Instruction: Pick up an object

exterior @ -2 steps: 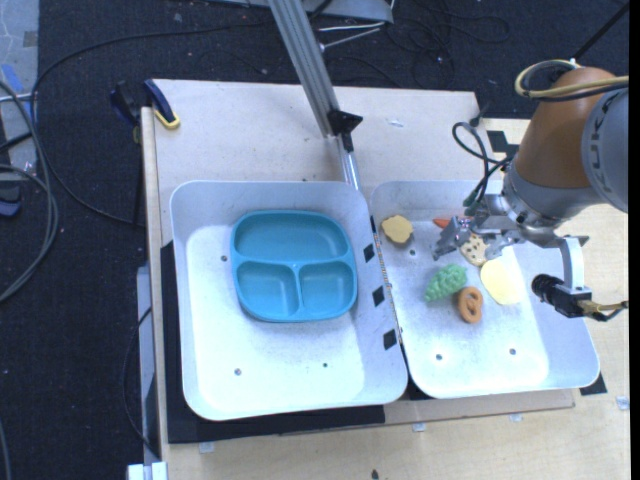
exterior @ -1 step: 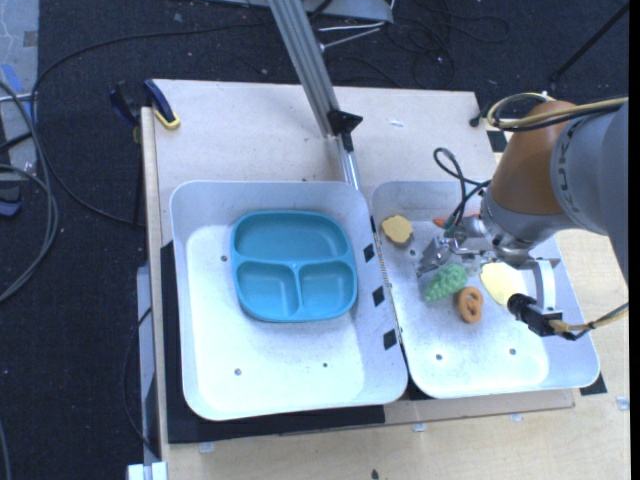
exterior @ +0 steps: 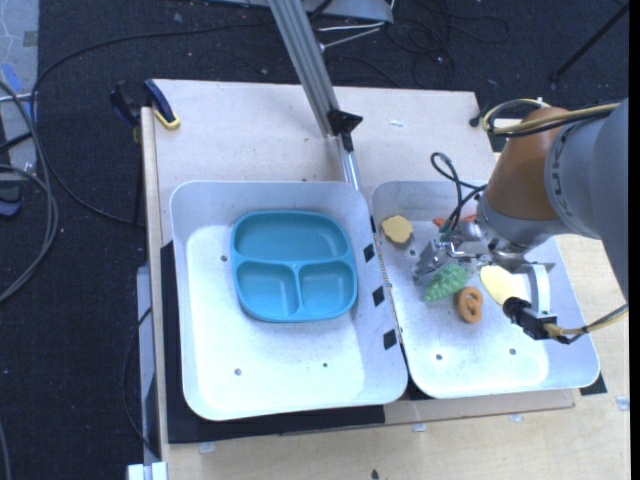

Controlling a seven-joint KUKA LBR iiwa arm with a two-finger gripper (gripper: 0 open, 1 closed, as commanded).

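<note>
Blue divided tray (exterior: 294,266); white bins (exterior: 210,368); green toy (exterior: 444,282); yellow piece (exterior: 397,230); orange-brown ring (exterior: 469,305).

Claw (exterior: 437,260) tips blurred over green object (exterior: 445,282); arm (exterior: 570,173) cut off right.

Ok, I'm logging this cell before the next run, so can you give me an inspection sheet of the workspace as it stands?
Surface: pale wooden bench bearing two shallow white bins, left bin and right bin.
Job's things: in the right bin, a tan rounded piece, a green leafy toy, a small orange-brown ring-shaped piece and a pale yellow rounded piece.
Clutter: light blue three-compartment plastic tray in the left bin.
Gripper: two-finger gripper low over the right bin, at the green leafy toy; grasp cannot be told.
Cables: black cables on the arm; more on the dark floor.
Surroundings: grey metal pole slanting over the bench.
</note>
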